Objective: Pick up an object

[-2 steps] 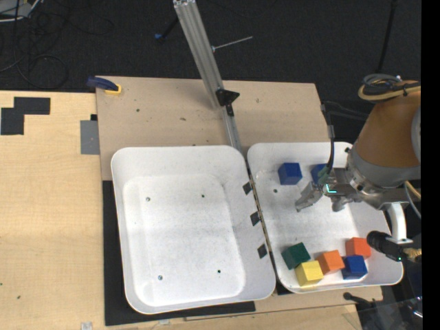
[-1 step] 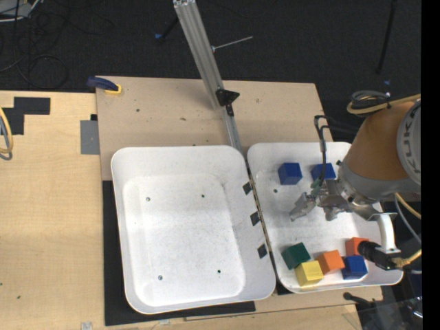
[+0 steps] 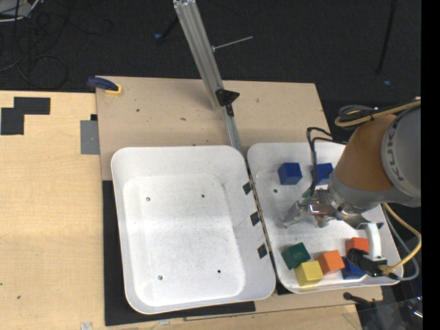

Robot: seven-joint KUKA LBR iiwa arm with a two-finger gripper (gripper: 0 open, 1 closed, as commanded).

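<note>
My bench (image 3: 172, 108): light wood board. Behind it, dark floor (image 3: 103, 33) with loose cables (image 3: 41, 60). Left of bench, paler wood table (image 3: 41, 212) bearing black patches. Metal rail (image 3: 201, 47) slants up from bench's rear.

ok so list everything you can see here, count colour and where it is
bins: 2, white, side by side on the bench
blue cubes: 2, upper part of the right-hand bin, one partly behind the arm
green cube: 1, lower part of the right-hand bin
yellow cube: 1, by the near rim of the right-hand bin
orange cube: 1, right of the yellow cube
orange-red block: 1, near the right-hand bin's right edge
metal rail: 1, silver, slanting above the bins
clamp: 1, blue and yellow, bench's far left corner
arm: 1, grey with orange band, over the right-hand bin
gripper: 1, low over the right-hand bin's middle
</note>
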